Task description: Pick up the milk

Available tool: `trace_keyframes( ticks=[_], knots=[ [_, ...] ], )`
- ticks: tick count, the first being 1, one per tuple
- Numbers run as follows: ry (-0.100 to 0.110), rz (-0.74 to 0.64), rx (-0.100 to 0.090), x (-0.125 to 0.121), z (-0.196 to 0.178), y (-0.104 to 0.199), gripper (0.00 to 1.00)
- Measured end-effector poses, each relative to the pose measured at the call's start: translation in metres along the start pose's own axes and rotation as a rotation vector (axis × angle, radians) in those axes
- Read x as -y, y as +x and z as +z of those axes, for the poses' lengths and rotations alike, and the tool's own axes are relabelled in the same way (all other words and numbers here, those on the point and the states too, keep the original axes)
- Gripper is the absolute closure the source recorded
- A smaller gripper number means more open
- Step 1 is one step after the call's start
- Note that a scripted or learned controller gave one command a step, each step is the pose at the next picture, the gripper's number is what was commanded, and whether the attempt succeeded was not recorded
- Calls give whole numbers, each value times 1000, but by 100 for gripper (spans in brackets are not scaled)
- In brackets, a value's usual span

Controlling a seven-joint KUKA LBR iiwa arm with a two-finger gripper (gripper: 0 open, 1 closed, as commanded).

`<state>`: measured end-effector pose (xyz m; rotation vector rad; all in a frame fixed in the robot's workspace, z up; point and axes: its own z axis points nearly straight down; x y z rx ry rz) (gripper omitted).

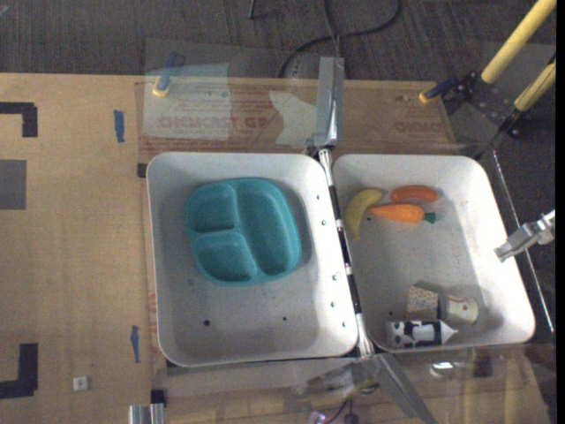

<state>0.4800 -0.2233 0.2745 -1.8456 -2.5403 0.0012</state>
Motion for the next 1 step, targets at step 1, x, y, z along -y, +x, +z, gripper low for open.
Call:
trace_keyframes(
  ticks=[1],
  knots=[
    [-3, -216, 1, 0, 158, -1, 0]
  ],
)
